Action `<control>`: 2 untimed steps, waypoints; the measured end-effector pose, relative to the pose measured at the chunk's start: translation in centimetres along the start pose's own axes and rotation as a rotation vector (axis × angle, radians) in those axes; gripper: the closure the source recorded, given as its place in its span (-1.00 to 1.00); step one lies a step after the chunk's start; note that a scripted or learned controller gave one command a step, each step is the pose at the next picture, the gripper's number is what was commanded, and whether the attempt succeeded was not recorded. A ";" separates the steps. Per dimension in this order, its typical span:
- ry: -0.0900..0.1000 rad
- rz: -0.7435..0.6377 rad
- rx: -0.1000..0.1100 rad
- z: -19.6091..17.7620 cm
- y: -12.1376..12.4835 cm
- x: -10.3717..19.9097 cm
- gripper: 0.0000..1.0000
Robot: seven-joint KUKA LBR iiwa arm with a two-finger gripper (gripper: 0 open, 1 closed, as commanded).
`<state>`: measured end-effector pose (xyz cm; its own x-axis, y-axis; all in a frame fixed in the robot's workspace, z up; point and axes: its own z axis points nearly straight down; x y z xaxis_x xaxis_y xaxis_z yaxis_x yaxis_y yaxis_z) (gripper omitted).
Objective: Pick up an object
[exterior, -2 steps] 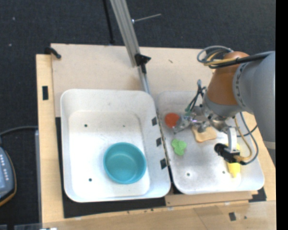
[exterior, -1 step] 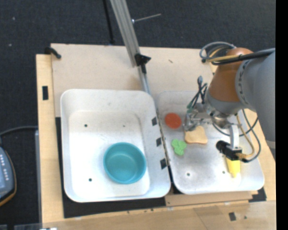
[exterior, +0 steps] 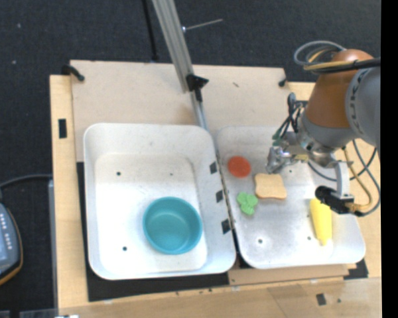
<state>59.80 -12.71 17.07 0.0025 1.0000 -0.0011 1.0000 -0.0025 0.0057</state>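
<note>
The yellow corn (exterior: 321, 222) and green piece (exterior: 247, 203) are lying nearest in the right bin (exterior: 285, 252). Beyond, the claw (exterior: 276, 161) is hovering over the toast slice (exterior: 270, 187); its opening I cannot tell. It should be descending centred, straddling the toast.

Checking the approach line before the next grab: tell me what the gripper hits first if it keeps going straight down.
Probably the toast slice, just below the gripper; depth from this slanted view is uncertain.
</note>
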 end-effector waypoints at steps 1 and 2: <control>0.000 -0.006 -0.002 -5.6 1.1 0.4 1.00; 0.001 -0.006 0.003 -6.8 1.2 0.3 1.00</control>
<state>60.97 -12.41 23.92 -0.0035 1.0000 -0.0001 1.0000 0.0035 0.0031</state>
